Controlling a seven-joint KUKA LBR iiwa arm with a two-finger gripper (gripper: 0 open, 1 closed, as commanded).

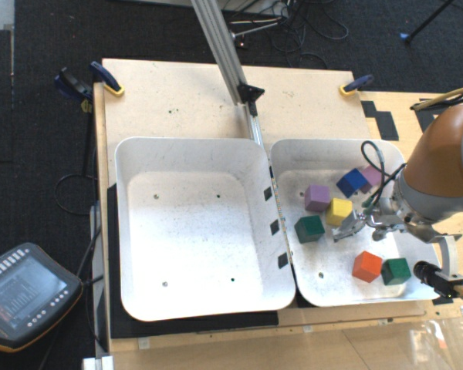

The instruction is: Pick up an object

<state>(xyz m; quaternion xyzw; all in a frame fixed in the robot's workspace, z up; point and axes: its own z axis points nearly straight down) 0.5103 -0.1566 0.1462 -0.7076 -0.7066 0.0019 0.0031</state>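
The arm (440, 168) reaches in from the right over the right-hand bin (293, 164), and its jaws (353, 226) hang low among the blocks, just beside the yellow block (340, 209); whether they stand wide or narrow I cannot tell, since the metal parts there are small and blurred, and nothing is plainly seen between them

The candidates all lie in that bin: a purple block (317, 197) near the middle, the yellow block touching or nearly touching it on the right, a dark green block (309, 228) just below them, a blue block (353, 182) further back with a pale pink block (372, 177) partly hidden behind the cable, and an orange block (366, 267) beside a second green block (396, 270) near the front wall; the left-hand bin (139, 160) sits alongside on the tabletop (177, 91)

These look like small rigid cubes, probably light and hard, with flat smooth faces; they should not deform, but a smooth face can slip if pinched near an edge; the best hold is likely across two opposite flat sides, square on and at mid-height; the yellow block seems the nearest choice, though its closeness to the purple block may leave little room for a finger on that side, so the free faces look safer
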